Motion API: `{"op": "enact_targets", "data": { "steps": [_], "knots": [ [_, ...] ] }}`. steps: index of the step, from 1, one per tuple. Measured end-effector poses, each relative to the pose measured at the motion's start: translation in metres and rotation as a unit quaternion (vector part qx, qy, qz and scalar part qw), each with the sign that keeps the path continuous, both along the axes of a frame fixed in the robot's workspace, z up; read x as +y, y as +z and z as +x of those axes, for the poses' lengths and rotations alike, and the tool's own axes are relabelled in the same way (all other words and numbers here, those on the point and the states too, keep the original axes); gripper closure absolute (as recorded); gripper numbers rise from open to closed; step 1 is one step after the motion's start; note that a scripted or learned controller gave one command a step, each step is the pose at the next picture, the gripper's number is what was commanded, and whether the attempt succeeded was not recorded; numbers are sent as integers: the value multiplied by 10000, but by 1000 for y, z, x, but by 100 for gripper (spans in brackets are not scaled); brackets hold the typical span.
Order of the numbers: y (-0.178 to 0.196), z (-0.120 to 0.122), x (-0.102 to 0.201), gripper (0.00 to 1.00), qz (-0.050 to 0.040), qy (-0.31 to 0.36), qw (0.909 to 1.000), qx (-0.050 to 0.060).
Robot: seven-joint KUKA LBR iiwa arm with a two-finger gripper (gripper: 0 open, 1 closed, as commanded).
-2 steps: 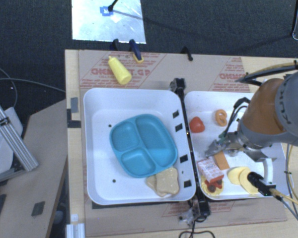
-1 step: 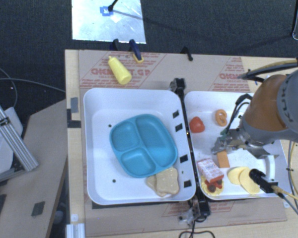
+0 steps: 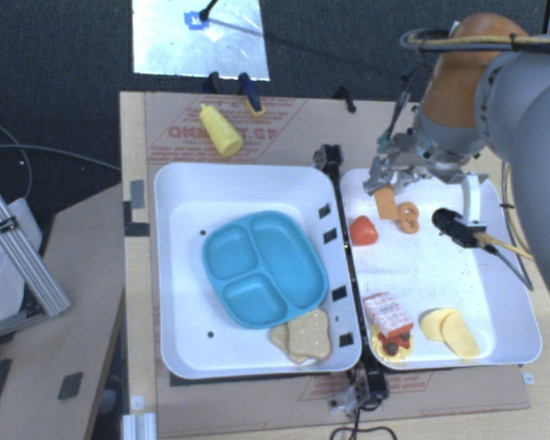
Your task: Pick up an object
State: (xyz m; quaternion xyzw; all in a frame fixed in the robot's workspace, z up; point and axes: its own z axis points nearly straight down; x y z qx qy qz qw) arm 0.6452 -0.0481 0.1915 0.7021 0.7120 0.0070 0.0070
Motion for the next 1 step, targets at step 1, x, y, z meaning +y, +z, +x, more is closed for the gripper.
{"op": "enact_targets", "data": {
  "steps": [1],
  "knots": [
    [102,13,36,100,6,-20,10000,24]
  ]
}}
